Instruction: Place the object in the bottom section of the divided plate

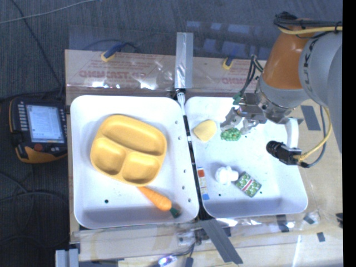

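Note:
A yellow divided plate [129, 148] lies in the left bin [83, 204], with one long section at its upper side and two smaller sections toward the bin's front. My gripper [239, 123] hangs over the upper part of the right bin [289, 199], its fingers apart and nothing between them. A small green broccoli-like piece [230, 133] lies just below and left of the fingertips, close to the left finger. A pale yellow piece [204, 130] rests left of it, near the divider.
An orange carrot [157, 199] lies in the left bin below the plate. The right bin also holds a white lump [225, 174] and a green packet [247, 184]. A black cylinder on a cable [281, 151] hangs right of the gripper. A handheld pendant [38, 128] sits left of the bench.

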### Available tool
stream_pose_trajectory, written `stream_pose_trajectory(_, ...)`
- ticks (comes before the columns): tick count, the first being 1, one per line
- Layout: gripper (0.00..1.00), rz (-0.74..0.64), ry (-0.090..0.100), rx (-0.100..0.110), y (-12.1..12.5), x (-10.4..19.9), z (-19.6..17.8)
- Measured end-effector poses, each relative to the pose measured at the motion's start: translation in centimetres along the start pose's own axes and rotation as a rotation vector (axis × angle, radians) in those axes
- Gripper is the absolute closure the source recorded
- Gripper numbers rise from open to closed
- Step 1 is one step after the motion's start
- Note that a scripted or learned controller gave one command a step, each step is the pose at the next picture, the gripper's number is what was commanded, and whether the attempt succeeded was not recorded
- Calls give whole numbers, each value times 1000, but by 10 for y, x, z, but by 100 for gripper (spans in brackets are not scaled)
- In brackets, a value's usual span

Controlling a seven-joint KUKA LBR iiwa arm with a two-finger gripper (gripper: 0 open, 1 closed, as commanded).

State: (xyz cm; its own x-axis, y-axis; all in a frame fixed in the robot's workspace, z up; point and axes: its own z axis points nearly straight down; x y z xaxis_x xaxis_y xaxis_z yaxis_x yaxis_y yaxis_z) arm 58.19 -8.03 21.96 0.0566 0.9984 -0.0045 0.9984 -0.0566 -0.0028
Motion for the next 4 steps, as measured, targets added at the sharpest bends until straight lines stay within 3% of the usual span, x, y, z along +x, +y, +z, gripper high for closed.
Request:
stream_pose_trajectory(1, 100, 102, 0, 1, -23, -8, 37)
stream_pose_trajectory(2, 100, 196, 2, 1, 11, 63, 18)
stream_pose_trajectory(3, 100, 245, 1, 3, -15, 127, 37)
stream_pose_trajectory(4, 100, 243, -1, 7, -15, 127, 29)
